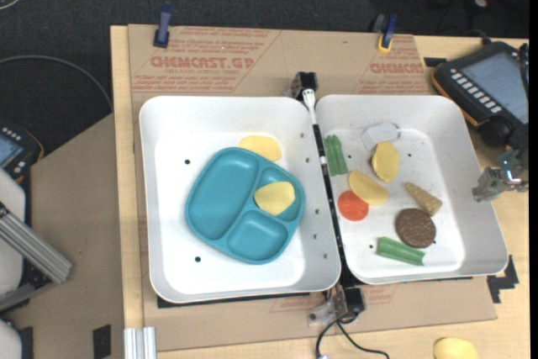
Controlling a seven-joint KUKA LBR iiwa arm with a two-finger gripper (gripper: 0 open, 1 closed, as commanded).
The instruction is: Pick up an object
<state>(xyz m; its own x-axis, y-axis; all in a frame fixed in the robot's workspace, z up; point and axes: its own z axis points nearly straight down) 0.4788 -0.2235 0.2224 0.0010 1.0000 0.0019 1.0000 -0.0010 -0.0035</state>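
Note:
The right bin [479,248] holds several small food toys. Among them are a green stick [334,154], a pale grey piece [380,133], two yellow pieces [386,161] [367,187] and a red disc [353,207]. There are also a tan wedge [423,197], a brown round cookie [415,227] and a second green stick [400,250]. The left bin [164,265] holds a blue divided tray [227,202] with a yellow piece [274,197] in its right compartment. Another yellow piece [259,147] lies behind the tray. My gripper [499,181] is a small grey shape just outside the right bin's right rim, apart from every object.
A black pendant with a screen [486,88] lies on the bench at the back right. Blue [162,25] and yellow [386,33] clamps stand at the cardboard's far edge. Black clips [304,85] [349,301] sit at both ends of the seam between the bins. A yellow item [454,347] lies at the front right.

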